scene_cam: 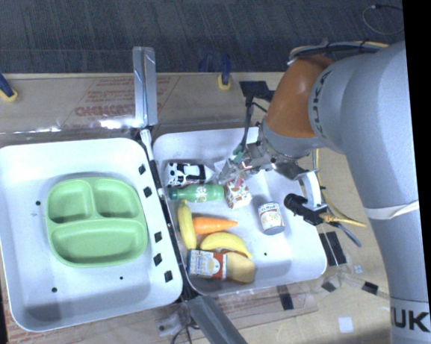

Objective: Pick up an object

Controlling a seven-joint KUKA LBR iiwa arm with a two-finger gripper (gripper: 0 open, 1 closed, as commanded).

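Over right bin (306, 261), I had gripper (239, 169) low among clutter near small carton (238, 195); finger state unreadable, nothing visibly lifted, pick not done.

The arm's grey bulk (369, 131) runs off the frame at 3 o'clock and covers the right bin's (198, 140) 2 o'clock corner. The end effector (246, 163) is a blur of parts among the items; its fingers cannot be made out. The small can's (270, 217) label is too small to read. The surface (58, 87) is cut off at 9 o'clock.
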